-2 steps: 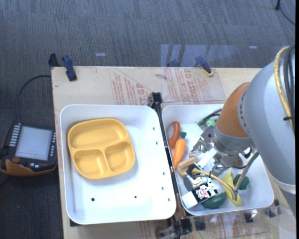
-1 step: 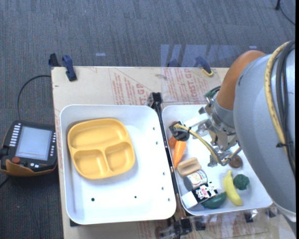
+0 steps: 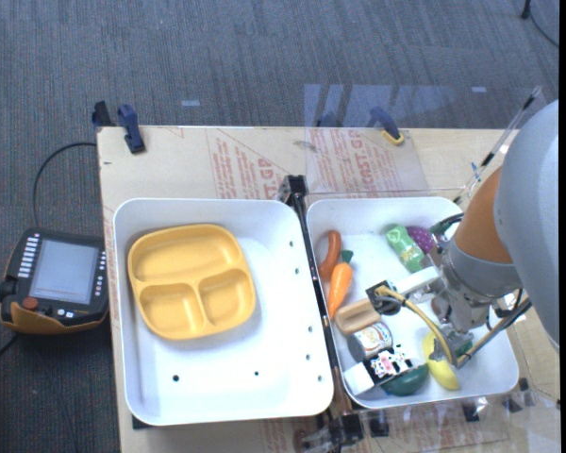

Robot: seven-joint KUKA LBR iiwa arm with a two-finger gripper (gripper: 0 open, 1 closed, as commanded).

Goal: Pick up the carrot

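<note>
The carrot [image 3: 339, 282], orange with a green top, lies along the left side of the right bin [image 3: 358, 210], beside a reddish-brown sausage [image 3: 330, 248]. My gripper [image 3: 447, 344] hangs low over the bin's right half, just above a yellow lemon-like piece [image 3: 443, 374]. It is well to the right of the carrot, and several toy foods lie between them. The wrist and a yellow cable hide the gripper's tip.
The right bin also holds a green item [image 3: 403, 246], a purple one [image 3: 421, 237], a bun [image 3: 356, 314], and a cow-patterned carton [image 3: 388, 364]. The left bin [image 3: 217, 385] holds a yellow divided plate [image 3: 191, 279]. A teach pendant [image 3: 53, 282] lies off the bench to the left.
</note>
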